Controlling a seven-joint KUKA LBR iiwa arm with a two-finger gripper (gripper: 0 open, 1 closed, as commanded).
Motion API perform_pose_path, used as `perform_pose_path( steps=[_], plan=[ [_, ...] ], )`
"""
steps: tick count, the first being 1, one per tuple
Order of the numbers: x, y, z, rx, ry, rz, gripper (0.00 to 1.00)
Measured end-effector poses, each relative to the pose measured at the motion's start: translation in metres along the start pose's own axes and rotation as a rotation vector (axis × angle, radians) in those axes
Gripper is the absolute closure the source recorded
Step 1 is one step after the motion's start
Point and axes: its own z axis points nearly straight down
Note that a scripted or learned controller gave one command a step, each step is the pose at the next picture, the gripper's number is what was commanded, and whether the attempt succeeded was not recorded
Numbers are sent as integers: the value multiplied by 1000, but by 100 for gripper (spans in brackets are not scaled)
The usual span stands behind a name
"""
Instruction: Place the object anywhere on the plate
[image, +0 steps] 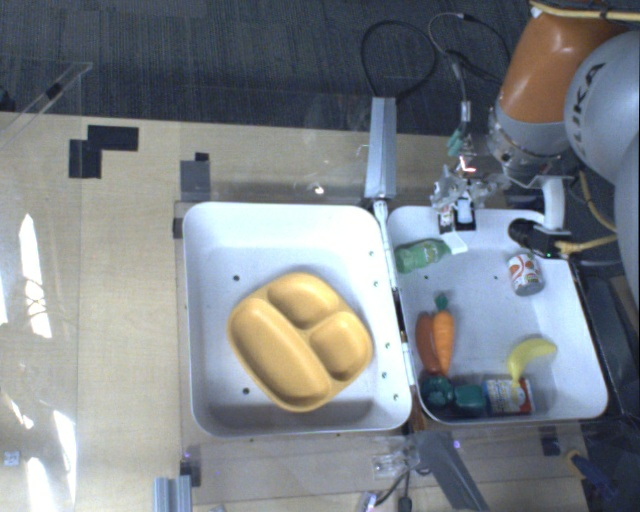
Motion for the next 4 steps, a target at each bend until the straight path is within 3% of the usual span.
perform_pose_path(
  steps=[1, 2, 3, 4],
  plan=[
    [3, 0, 31, 0, 1, 11, 100],
    [19, 0, 32, 0, 2, -125, 100],
    [37, 1, 32, -1, 3, -79, 100],
    [49, 1, 51, -1, 2, -214, 100]
  ],
)
